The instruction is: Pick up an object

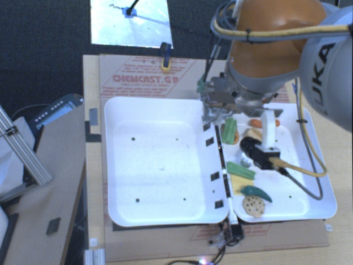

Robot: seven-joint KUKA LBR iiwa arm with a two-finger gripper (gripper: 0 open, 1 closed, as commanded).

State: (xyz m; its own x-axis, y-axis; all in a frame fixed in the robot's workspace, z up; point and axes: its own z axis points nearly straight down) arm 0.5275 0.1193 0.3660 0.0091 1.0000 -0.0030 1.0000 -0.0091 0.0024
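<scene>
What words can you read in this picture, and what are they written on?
"CHEMCAST GP" in red print on the brown board behind the left white bin; smaller red print beside it is too blurred to read.
"UKA" in dark letters on the grey arm, cut off by the orange band.
Faint red print on the board's front strip is too blurred to read.

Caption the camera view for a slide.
KUKA arm reaching over the right bin of toy food, left bin beside it.

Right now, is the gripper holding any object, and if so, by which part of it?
It cannot be told. The gripper hangs over the right bin's upper left corner, beside a green toy, but the arm's wrist hides its tip.
</scene>
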